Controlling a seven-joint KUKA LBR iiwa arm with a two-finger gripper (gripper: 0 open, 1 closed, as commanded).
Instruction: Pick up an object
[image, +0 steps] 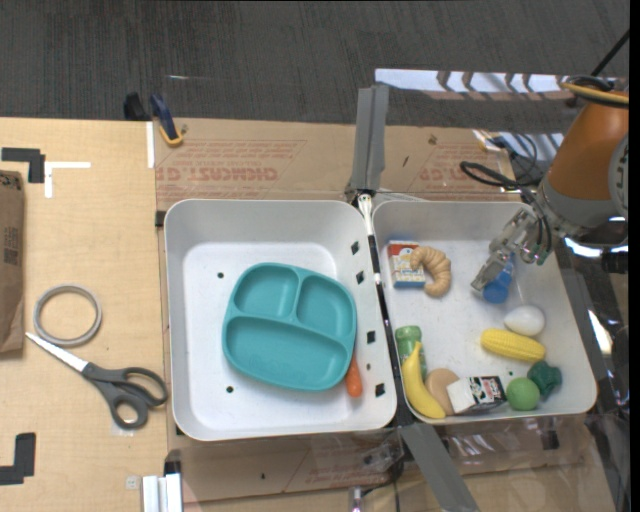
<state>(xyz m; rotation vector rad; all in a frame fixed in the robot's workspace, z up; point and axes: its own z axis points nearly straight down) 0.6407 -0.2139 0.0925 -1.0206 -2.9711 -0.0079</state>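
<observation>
The gripper (497, 272) hangs low in the right bin (575, 300), right over a small blue thing (498, 288). Whether the claw is wide or narrow cannot be told. It could slip off and bump the white egg (524, 320) nearby.

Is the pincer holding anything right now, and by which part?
Cannot be told. The pincer is down at a small blue object in the right bin, but a grip between its tips isn't visible.
</observation>
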